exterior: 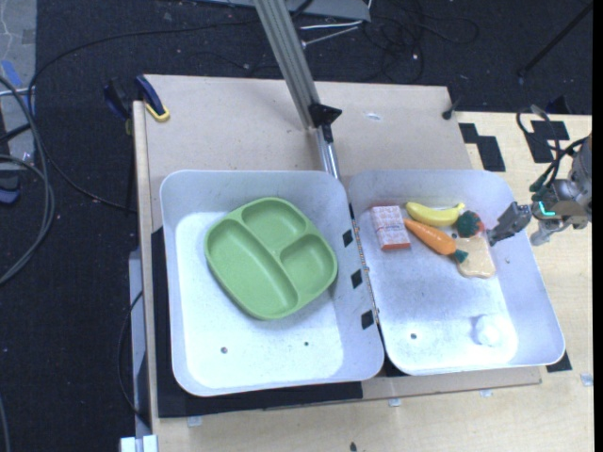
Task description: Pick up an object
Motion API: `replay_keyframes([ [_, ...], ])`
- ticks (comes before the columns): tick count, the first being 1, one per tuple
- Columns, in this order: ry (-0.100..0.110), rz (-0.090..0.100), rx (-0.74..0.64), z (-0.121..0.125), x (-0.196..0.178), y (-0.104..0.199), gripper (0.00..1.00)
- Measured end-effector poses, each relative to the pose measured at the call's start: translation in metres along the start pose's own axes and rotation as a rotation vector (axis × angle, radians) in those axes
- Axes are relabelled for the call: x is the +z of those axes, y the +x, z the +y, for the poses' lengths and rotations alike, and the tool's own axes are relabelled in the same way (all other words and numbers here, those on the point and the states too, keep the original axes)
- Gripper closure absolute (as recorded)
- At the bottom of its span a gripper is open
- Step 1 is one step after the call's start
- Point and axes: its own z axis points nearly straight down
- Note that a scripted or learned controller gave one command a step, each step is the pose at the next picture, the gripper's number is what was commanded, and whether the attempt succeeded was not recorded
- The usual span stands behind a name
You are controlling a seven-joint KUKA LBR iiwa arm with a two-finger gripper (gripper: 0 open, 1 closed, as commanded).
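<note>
Nothing was picked yet; the whole grasp looked left to do. The pincer (526, 222) hung at the right bin's (528, 347) right rim, fingers spread, nothing between them. Nearest pickable things lay just left of it inside that bin: a tan piece (479, 262) closest, then a carrot (433, 237), a banana (435, 213) behind the carrot with a small red-and-green item (468, 222) at its end, and a pink block (389, 228) farther left. A white ball (489, 331) sat lower in that bin, toward the front. The left bin (188, 347), well away on the pincer's far left, held a green divided plate (270, 257). Both bins sat on the counter (236, 121).
</note>
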Motion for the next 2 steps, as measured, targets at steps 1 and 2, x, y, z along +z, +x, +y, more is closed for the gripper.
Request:
replay_keyframes([
  [1,-0.001,0.0,0.0,0.0,-0.001,0.0,0.0],
  [2,0.004,0.002,0.0,0.002,0.058,0.01,0.0],
])
